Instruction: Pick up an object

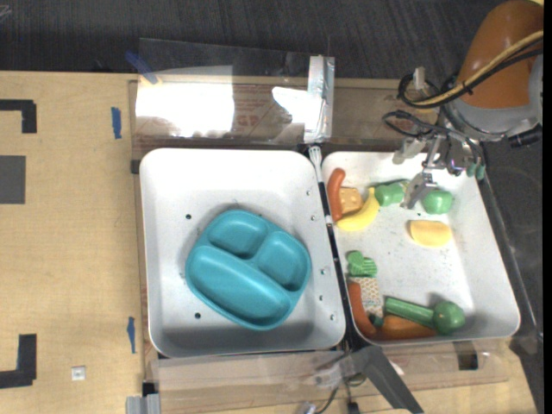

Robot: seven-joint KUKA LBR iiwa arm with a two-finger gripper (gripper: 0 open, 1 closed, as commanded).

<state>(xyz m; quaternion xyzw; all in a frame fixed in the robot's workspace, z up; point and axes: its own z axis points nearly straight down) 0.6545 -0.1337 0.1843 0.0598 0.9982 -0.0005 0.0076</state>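
Note:
The right bin (492, 270) holds several toy foods: a yellow banana (360, 216) with an orange piece (348, 198) on it, a red sausage (335, 180), two green pieces (390, 193) (437, 202), a yellow-orange wedge (429, 232), a small green leafy piece (360, 266), a carrot (362, 307) and a green dumbbell-shaped toy (427, 313). My gripper (422, 185) hangs over the bin's far part, between the two green pieces, with nothing seen held.
The left bin (164, 188) holds a teal divided plate (248, 266). A clear plastic panel (233, 102) stands behind the bins. Cables run along the arm (504, 50) at top right. Cardboard (60, 231) covers the bench at left.

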